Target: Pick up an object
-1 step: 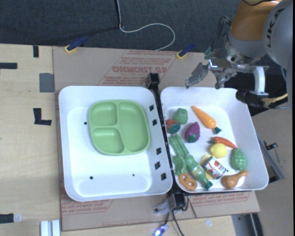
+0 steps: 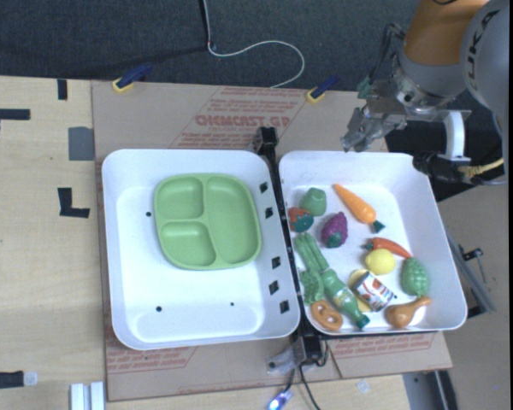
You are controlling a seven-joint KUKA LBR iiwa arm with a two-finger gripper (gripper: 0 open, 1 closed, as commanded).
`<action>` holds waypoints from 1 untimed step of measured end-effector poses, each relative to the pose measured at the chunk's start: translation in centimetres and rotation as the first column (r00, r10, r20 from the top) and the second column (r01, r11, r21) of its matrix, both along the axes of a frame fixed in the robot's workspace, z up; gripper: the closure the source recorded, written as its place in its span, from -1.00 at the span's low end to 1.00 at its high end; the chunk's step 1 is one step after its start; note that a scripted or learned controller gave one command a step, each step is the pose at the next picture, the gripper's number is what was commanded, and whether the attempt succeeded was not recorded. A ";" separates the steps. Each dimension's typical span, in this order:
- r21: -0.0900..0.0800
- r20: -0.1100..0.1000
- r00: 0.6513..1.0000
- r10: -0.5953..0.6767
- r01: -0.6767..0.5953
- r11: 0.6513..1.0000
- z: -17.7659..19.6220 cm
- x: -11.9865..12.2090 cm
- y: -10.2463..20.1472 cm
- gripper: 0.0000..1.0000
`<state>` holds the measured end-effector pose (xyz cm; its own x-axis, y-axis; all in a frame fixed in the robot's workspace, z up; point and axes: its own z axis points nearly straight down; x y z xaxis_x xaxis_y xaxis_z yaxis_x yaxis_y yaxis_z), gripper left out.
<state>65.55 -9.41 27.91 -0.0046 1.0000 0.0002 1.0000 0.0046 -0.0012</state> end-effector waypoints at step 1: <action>0.000 0.013 1.000 0.000 0.000 1.000 12.4 -2.8 2.6 1.00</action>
<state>62.72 -6.84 40.27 -0.0049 1.0000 -0.0002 0.9999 0.0049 0.0116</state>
